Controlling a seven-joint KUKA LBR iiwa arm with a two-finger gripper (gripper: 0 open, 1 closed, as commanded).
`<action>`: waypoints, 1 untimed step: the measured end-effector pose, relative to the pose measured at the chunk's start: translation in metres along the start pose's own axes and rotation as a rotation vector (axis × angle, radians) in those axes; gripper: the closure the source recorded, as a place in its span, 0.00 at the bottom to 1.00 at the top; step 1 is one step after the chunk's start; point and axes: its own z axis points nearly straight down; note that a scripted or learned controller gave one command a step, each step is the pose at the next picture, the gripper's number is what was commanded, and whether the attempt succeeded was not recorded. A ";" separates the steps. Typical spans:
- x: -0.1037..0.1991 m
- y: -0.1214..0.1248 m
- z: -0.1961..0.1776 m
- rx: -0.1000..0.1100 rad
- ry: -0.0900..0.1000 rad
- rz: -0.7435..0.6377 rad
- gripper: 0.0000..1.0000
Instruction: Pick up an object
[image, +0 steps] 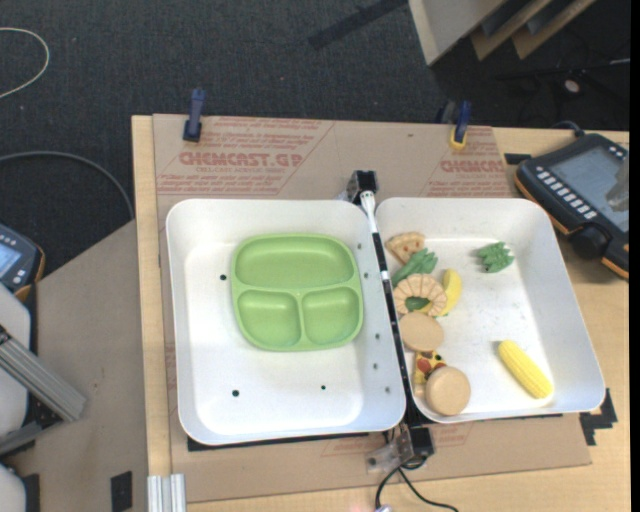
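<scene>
The right bin (540, 232) holds several toy food pieces. A yellow corn cob (524, 368) lies near its front right. A small green broccoli piece (494, 257) sits toward the back. Along the bin's left wall lie a tan cracker-like piece (405, 245), a green leafy piece (417, 265), a yellow banana-like piece (452, 291), a round patterned biscuit (417, 296), a tan disc (420, 331), a red and yellow piece (426, 364) and a round tan bun (447, 390). The left bin (200, 360) holds a green divided plate (297, 290).
A black handheld pendant (580, 190) lies on the bench at the right, beyond the right bin. Blue and yellow clamps (194, 112) hold the cardboard sheet at the back. A black clip (362, 184) sits where the bins meet.
</scene>
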 end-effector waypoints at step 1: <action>-0.036 -0.014 0.056 -0.005 -0.001 -0.003 1.00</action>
